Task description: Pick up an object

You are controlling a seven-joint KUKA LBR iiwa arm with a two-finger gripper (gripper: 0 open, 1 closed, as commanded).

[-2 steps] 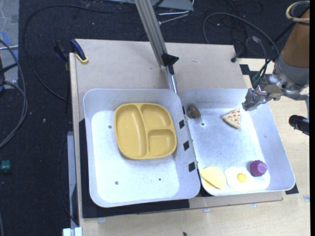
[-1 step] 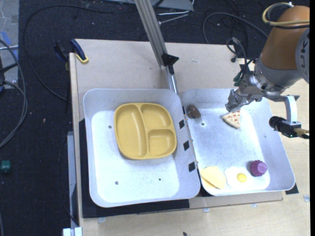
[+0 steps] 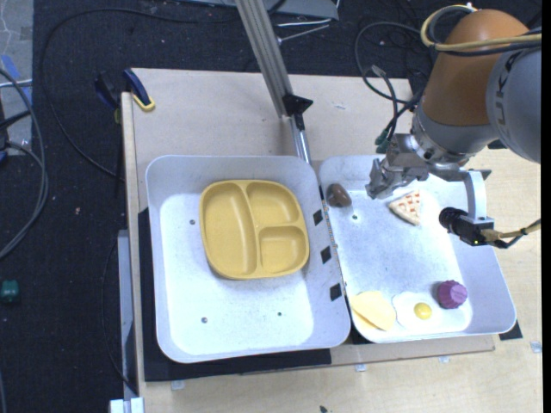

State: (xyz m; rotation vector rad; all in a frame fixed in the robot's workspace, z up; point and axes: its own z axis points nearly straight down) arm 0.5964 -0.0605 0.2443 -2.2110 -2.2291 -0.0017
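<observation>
My gripper (image 3: 385, 181) hangs over the far part of the right bin (image 3: 482, 269), reaching in from the right. A pizza slice toy (image 3: 406, 206) lies just to its right and slightly nearer the camera, apart from the fingertips. A brown rounded object (image 3: 339, 196) rests at the bin's far left corner, left of the gripper. Along the near edge sit a yellow slice (image 3: 373, 309), a fried egg toy (image 3: 419, 309) and a purple object (image 3: 451, 294). Nothing shows between the fingers.
The left bin (image 3: 172, 317) holds a yellow divided tray (image 3: 255, 228). A slanted metal pole (image 3: 267, 46) rises behind the bins. A black camera module (image 3: 456, 223) on a bracket juts from the wrist over the right bin. Cables lie across the floor beyond the bench.
</observation>
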